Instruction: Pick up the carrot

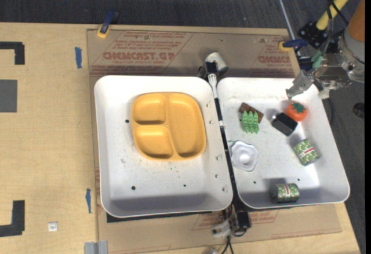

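Orange with a green top, the carrot (297, 111) lies in the right bin (333, 189), near its far right corner, touching a black block (284, 124). My fingers (302, 86) hang just above and behind it, over the bin's far edge. How wide they are open, I cannot tell; nothing is visible between them. The yellow tray (168, 125) sits in the left bin (110, 148).
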